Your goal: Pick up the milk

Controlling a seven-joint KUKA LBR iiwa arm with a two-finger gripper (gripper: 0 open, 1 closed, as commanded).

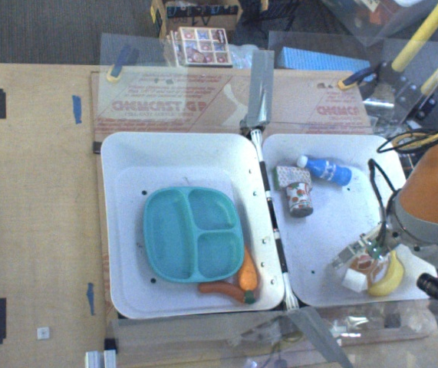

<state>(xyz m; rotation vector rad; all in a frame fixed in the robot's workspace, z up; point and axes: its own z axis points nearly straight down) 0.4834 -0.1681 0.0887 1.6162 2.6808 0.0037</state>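
Note:
The milk looks like the blue bottle with a white cap (327, 170), lying on its side at the back of the right bin (318, 236). My gripper (361, 256) is low in that bin's front right corner, well away from the bottle. It sits over a small white and red object (354, 276) that touches a banana (388, 277). The arm's orange band (433, 186) hides the bin's right side.
Near the bottle lie a small patterned box (292, 176) and a can (300, 199). The left bin (126, 167) holds a teal divided plate (193, 233), with a carrot (248, 273) and a red sausage-like piece (222, 289) at its front edge. Cardboard boxes stand behind the bins.

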